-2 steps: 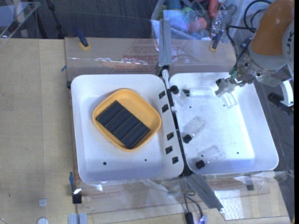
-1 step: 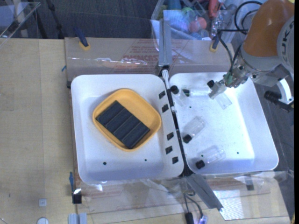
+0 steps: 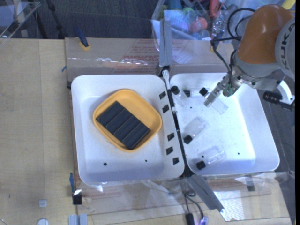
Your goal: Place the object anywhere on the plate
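Two white bins sit side by side on a pale wooden bench (image 3: 28, 125), split by a dark divider (image 3: 172, 121) with black clips down its length. In the left bin (image 3: 84, 163) lies a yellow plate (image 3: 105, 108), squarish with rounded corners, turned at an angle. On it, flat and square in the middle, rests a dark ribbed slab (image 3: 123, 123), the object, lying fully on the plate.

Over to the right bin (image 3: 253, 139): a few clear plastic pieces are scattered on its white floor, one near the middle (image 3: 196, 125), one lower down (image 3: 212, 154), plus small black spots. The arm (image 3: 262, 36) comes in from the right, orange band up top, cables looping above it. The gripper (image 3: 213, 97) points down and left over the upper part of the right bin, close to a clear piece there (image 3: 218, 107). Whether the jaws are open or closed, I can't tell from this angle, and nothing can be made out between them.

Behind the bins, a sheet of printed cardboard (image 3: 117, 55) lies under plastic wrap. A clear tub (image 3: 201, 8) of bright toys stands at the back, against a dark curtain (image 3: 93, 3).
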You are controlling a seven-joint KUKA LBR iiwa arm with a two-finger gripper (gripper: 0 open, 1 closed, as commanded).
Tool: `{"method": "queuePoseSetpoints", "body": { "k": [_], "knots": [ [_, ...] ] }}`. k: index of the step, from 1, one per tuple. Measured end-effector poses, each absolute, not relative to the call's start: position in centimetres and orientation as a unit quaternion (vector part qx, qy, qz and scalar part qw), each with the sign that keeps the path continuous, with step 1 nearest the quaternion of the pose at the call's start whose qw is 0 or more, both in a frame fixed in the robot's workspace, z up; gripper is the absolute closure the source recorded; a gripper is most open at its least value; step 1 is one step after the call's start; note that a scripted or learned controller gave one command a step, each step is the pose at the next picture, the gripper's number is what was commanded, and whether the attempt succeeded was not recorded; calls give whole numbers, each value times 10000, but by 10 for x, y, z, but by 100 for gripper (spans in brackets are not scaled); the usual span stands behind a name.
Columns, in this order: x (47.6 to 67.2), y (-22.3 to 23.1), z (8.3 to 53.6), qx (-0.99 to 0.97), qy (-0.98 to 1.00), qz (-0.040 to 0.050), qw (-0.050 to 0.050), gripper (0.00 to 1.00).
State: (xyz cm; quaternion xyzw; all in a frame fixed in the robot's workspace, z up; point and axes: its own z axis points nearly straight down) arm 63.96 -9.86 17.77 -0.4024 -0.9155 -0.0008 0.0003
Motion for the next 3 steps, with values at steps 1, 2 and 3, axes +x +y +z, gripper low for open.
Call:
{"method": "queuePoseSetpoints", "body": {
  "k": [1,2,3],
  "knots": [
    [644,-75,186,-3110,-9504,-12,-24,100],
    [660,-65,186,-2505,-9681,-12,-33,100],
    [649,-45,186,-1916,-9815,-9,-8,100]
  ]
}}
